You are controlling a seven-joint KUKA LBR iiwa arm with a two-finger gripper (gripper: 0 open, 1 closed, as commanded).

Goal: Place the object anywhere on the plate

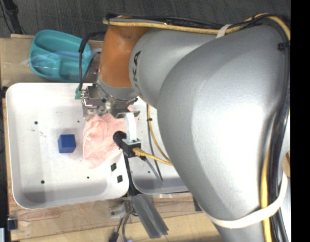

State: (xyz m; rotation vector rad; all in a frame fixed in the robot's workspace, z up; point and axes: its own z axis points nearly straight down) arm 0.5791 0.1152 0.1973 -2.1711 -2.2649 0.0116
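Blue cube [67, 143] on the white floor of the left bin [23, 97], left of centre, resting flat with one face up. Sits near the pink plate [96, 144] but apart from it, a strip of bare bin floor between the two. Touches nothing else.

Pink plate to the cube's right, in the same bin, close to the wall shared with the right bin [160, 186]. Pale and mottled, its upper edge hidden under the gripper [102, 104].

Gripper hanging over the plate's upper end, well clear of the cube. Open or closed: cannot tell from this angle, the tip being lost among metal parts and the wrist. Nothing visibly held.

Above the wrist, the orange band [114, 49]; behind it the bulky grey arm [220, 110], covering most of the right bin. Yellow cable [155, 159] running from a black fitting beside the plate's right edge.

Teal plastic object [54, 54] outside the bins, on the bench [69, 217] above the left bin's upper wall.
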